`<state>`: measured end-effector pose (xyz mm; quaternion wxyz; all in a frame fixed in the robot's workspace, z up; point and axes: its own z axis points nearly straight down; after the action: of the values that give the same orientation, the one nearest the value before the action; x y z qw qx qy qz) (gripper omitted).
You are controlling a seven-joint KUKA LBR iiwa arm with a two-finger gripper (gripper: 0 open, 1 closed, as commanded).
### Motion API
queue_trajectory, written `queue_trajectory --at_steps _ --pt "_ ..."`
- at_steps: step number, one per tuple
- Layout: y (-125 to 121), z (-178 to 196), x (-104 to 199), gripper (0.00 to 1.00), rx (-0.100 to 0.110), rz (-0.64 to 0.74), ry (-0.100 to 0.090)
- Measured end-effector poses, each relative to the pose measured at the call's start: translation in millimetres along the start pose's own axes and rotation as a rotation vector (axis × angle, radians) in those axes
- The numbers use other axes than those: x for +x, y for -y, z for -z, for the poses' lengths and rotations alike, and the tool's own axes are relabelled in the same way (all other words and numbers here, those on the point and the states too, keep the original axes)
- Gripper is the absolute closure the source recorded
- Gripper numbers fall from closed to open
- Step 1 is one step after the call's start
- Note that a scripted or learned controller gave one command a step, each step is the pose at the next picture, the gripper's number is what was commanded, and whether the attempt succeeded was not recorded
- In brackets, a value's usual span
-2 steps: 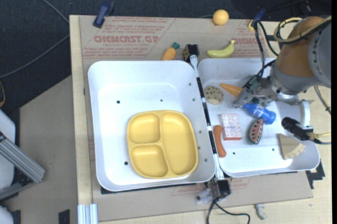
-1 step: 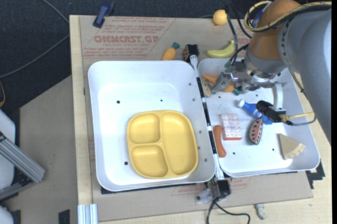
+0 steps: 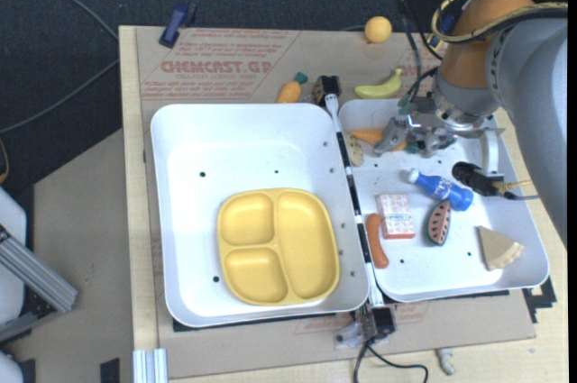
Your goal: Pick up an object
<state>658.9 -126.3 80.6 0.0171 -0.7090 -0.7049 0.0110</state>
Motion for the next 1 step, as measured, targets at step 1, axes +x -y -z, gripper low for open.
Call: queue_trajectory --at_steps 1 --pt "100.3 0.5 -82.8 0.0 -0.039 0.004 0.01"
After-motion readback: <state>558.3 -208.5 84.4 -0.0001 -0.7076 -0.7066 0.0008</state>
